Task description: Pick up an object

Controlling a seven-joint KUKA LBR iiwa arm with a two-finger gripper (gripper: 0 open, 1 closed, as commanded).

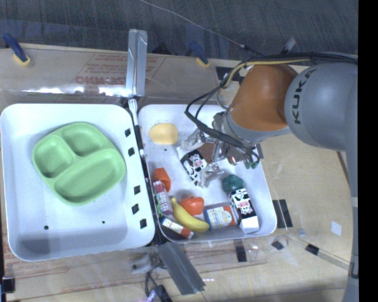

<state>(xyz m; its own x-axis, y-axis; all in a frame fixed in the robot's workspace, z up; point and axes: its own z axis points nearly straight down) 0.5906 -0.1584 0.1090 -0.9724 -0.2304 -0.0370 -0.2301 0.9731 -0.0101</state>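
Note:
The right bin (264, 187) holds several small items. A yellow lemon-shaped piece (164, 133) lies at its back left. A cow-patterned carton (192, 163) sits near the middle, with a teal lump (232, 182) to its right. Along the front lie a second cow-patterned carton (242, 204), a small jar (219, 216), a banana (189, 219), a red tomato-like piece (192, 204), an orange block (162, 178) and a small bottle (161, 199). My gripper (209, 163) reaches down from the orange wrist band (259, 99) into the middle of this bin, right beside the first carton and partly over it.
The left bin (25, 231) holds a green divided plate (79, 162). A metal divider (137, 61) stands between the bins at the back. The arm's grey body (324, 106) covers the right bin's back right corner.

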